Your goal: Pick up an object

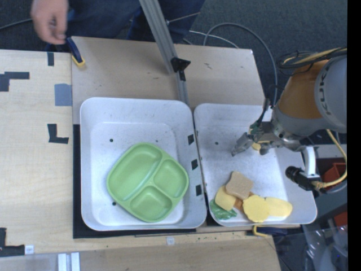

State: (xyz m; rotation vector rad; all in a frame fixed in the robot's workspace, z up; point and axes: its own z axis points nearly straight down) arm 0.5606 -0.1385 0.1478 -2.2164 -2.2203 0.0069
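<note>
Two shallow white bins sit side by side on the counter [130,72], and the right bin [223,123] serves as the landmark for everything else. The left bin [96,117] touches its left wall and holds a green divided plate [148,181] with three compartments, lying flat toward that bin's near side.

Inside the right bin, a cluster of objects gathers along the near wall: a tan sponge-like square [240,184] leans over a yellow block [225,199], a flat yellow piece [266,208] lies just to their right, and a green scrap [220,212] peeks out beneath them at the near left corner. These pieces touch or overlap one another.

The arm [316,100], grey with an orange band, reaches over the right bin's right wall. Its hand [246,144] hangs above the bin's bare middle floor, well apart from the cluster and farther from the near wall than it. One dark finger points left and down; a small yellowish bit shows near the wrist, but whether the fingers are spread or closed cannot be told.

Beyond the bins' far side, a grey metal pole [161,30] slants across the counter, and a person's hand [49,13] holds a blue-and-yellow tool [75,52] at the counter's far left corner.
</note>
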